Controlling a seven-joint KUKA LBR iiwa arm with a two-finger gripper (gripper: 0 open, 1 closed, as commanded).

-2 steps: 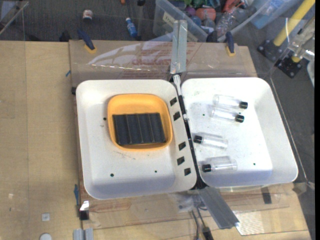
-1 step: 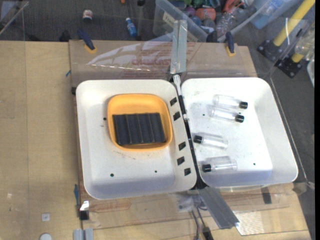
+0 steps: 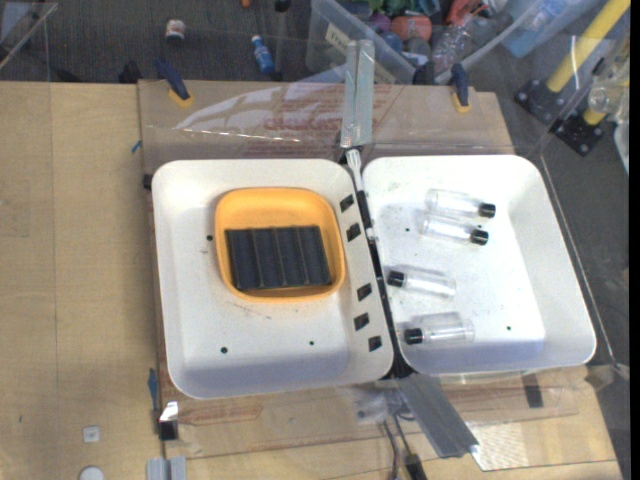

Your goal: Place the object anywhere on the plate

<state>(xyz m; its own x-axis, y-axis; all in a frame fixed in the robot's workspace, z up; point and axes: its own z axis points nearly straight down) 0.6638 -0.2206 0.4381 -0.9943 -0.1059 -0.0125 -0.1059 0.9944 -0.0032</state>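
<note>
The left bin (image 3: 190, 358) holds one orange plate (image 3: 280, 203) with one dark ribbed block (image 3: 278, 258) lying on it. The right bin (image 3: 540, 298) holds four clear vials with black caps: two (image 3: 458, 205) (image 3: 452, 230) near the top, two (image 3: 422, 283) (image 3: 437, 330) lower. The end effector's state cannot be told.

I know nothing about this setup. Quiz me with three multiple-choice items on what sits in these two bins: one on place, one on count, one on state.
1. Where is the orange plate?
A. left bin
B. right bin
C. on the wooden bench

2. How many clear vials with black caps lie in the right bin?
A. two
B. four
C. six

3. What rests on the plate?
A. a vial
B. a dark ribbed block
C. a blue clamp

Answers: 1 A, it sits inside the left bin. 2 B, four lie apart on the white floor. 3 B, the block lies flat on it.
</note>
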